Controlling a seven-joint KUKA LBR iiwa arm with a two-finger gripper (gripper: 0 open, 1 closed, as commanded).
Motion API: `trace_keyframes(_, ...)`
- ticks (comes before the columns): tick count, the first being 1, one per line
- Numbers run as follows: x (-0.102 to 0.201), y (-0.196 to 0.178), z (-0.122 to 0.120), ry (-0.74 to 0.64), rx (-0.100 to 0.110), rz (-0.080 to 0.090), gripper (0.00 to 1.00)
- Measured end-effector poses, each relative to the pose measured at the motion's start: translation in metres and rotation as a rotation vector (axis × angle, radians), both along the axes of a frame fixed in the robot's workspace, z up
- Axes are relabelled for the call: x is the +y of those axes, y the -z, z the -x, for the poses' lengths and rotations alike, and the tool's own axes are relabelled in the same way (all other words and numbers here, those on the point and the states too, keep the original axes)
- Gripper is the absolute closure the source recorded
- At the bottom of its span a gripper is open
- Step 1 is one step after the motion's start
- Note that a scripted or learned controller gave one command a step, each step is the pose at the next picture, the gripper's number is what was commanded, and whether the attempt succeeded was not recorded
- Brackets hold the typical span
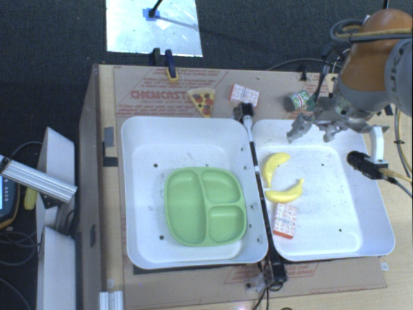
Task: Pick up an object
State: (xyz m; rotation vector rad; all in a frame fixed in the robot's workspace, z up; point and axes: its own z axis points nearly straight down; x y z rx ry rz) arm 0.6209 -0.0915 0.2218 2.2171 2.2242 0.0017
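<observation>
Two yellow bananas lie in the right bin (368, 237) near its left wall, one curved upright (276, 164) and one lying flat (286, 192) below it. A small red and white packet (284, 223) rests just in front of them. My gripper (316, 133) hangs over the back rim of the right bin, up and to the right of the bananas. It is open, its two fingers spread apart with nothing between them.
A green divided plate (206, 205) sits in the left bin (142, 141). On the cardboard behind the bins lie a toy pizza slice (202, 101), a red and white packet (244, 94) and a small can (298, 99).
</observation>
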Motion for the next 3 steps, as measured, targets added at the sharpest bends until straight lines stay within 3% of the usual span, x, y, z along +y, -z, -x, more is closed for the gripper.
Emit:
trace_keyframes(1, -0.015, 0.131, 0.062, 0.002, 0.005, 0.0, 0.0)
trace_keyframes(2, -0.02, 0.138, 0.075, 0.002, 0.002, 0.0, 0.0)
trace_keyframes(3, 0.008, 0.138, 0.101, 0.001, 0.001, -0.001, 0.0)
